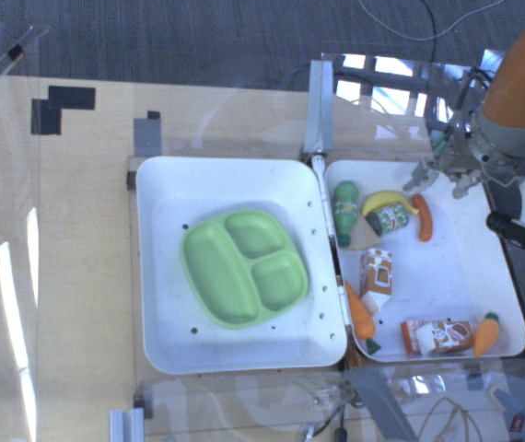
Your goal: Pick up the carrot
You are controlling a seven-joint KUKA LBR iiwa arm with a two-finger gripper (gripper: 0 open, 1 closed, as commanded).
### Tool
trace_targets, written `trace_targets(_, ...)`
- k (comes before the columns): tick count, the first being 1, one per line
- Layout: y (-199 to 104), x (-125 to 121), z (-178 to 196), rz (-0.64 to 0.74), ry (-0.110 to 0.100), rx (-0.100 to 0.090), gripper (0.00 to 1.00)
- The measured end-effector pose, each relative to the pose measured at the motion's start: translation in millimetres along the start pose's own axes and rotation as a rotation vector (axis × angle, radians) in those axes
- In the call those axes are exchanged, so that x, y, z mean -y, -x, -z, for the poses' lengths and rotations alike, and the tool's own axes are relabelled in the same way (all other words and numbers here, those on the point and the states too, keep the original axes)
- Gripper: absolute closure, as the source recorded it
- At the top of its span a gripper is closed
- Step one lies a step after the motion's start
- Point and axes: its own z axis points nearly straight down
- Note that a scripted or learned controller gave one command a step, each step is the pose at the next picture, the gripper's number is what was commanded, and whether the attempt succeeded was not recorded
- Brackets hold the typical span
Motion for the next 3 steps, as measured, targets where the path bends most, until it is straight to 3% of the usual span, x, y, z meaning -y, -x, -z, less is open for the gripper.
trace_targets(1,30,72,-90,-0.038,-0.001,0.0,0.0)
trace_targets(2,37,143,-45,0.229,0.002,0.001,0.0)
trace_targets(3,49,150,-2,0.387,0.003,0.003,0.0)
